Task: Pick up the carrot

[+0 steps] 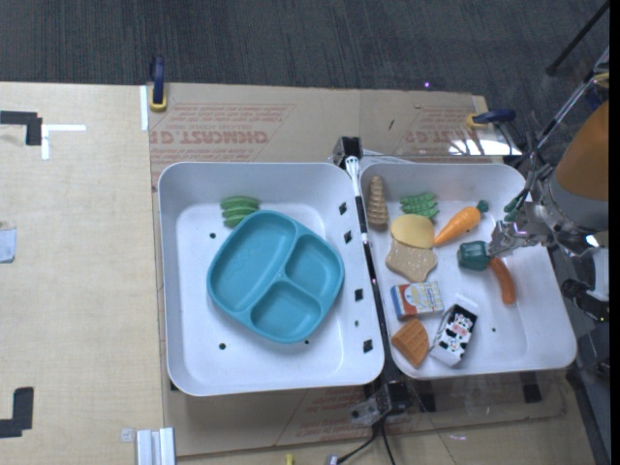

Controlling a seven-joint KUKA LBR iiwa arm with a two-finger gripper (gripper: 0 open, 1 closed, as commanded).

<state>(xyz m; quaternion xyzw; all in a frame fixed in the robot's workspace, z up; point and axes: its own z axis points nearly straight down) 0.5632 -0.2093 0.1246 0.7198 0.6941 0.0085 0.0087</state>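
The carrot [457, 224] is orange with a green top and lies tilted in the upper part of the right bin [542, 342]. Its green end points up and to the right. My gripper [504, 237] hangs over the right side of that bin, just right of the carrot and a little lower. It stands above a dark green piece [473, 255] and a red-orange sausage-like piece [502, 280]. I see nothing held in it.
Around the carrot lie a green leafy piece [418, 203], a yellow disc [413, 230] on a toast slice [412, 260], a brown cone [376, 201], a small box [418, 300], a cow-print carton [455, 335] and an orange wedge [411, 342]. The left bin [184, 337] holds a blue divided plate [276, 276] and a green pod [239, 208].
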